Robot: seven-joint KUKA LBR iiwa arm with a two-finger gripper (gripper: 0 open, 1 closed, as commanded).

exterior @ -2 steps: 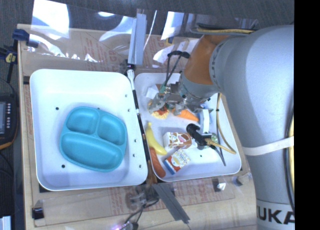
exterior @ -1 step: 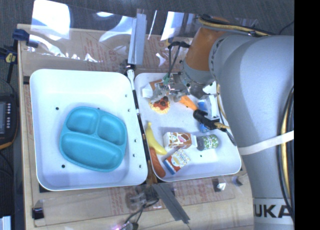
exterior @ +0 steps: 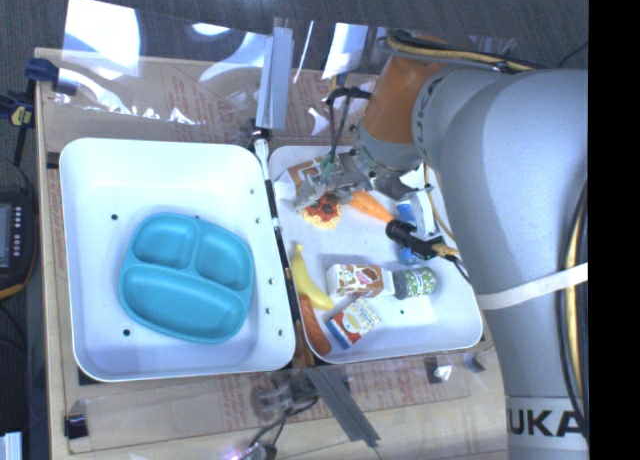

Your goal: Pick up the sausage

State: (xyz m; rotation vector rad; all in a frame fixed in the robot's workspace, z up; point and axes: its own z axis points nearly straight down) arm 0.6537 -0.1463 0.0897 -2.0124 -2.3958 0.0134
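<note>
The sausage is a reddish-brown stick lying along the left wall of the right bin, near its front corner, just below a yellow banana. My gripper is down in the far left corner of the same bin, well away from the sausage. It hovers over a small red and yellow item, and clutter hides its tips. The grey arm with its orange band reaches in from the right.
Also in the right bin are a carrot, a blue bottle, a small can and two printed cartons. The left bin holds a blue divided plate.
</note>
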